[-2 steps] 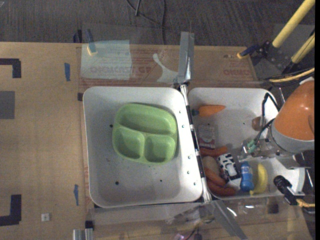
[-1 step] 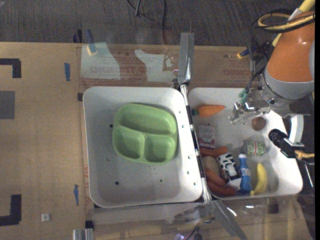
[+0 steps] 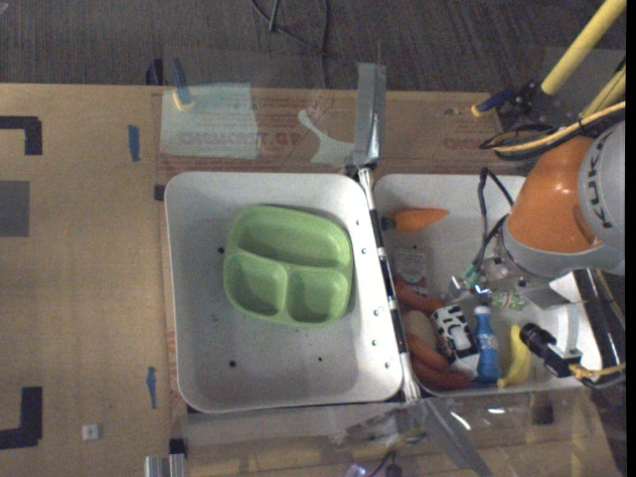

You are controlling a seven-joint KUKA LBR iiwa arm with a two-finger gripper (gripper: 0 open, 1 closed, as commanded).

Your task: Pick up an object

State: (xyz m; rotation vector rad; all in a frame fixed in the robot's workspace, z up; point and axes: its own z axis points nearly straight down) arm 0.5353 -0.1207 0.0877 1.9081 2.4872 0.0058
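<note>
Camera view: looks down at a slant on two white bins set side by side on a tan bench
Left bin: holds a green tray with three compartments, lying flat near the bin's middle
Right bin: holds the loose objects, crowded toward its near left part
Carrot: orange, lying at the far left of the right bin, apart from the rest
Sausages: reddish, along the left wall at the near end
Cow toy: black and white, just right of the sausages
Bottle: blue, lying just right of the cow toy
Banana: yellow, just right of the bottle
Arm: grey with an orange band, reaching in from the right over the right bin
Gripper: low over the right bin, above the bottle and cow toy; fingers hidden in clutter, so open or closed cannot be told, and nothing seen held
</note>
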